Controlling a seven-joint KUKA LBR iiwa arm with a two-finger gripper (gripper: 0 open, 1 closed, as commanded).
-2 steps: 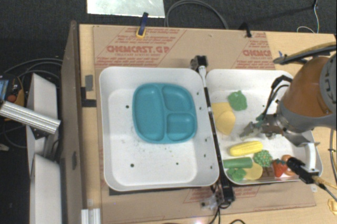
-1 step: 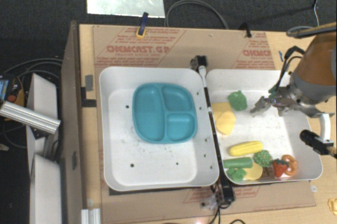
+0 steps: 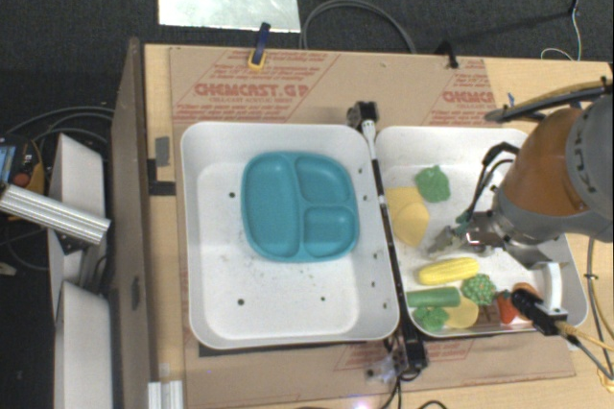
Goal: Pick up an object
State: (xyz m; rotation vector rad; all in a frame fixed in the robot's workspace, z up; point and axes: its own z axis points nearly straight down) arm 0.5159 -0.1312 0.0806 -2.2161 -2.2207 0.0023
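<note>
Yellow corn cob (image 3: 448,271), lying flat, right bin (image 3: 480,140), among toy foods

One fixed camera looked down at a slant from above the bench (image 3: 317,81), far enough back that both white bins (image 3: 206,234) sat in frame side by side, dark floor beyond, and the arm (image 3: 561,172) came in from the right.

Teal divided plate (image 3: 299,206) in the left white bin (image 3: 216,301), toy foods in the right bin (image 3: 460,143): yellow corn cob (image 3: 447,272), green broccoli (image 3: 434,183), pale yellow piece (image 3: 410,214), grey arm (image 3: 566,177) low over the corn, jaws (image 3: 443,241) just above it.
</note>
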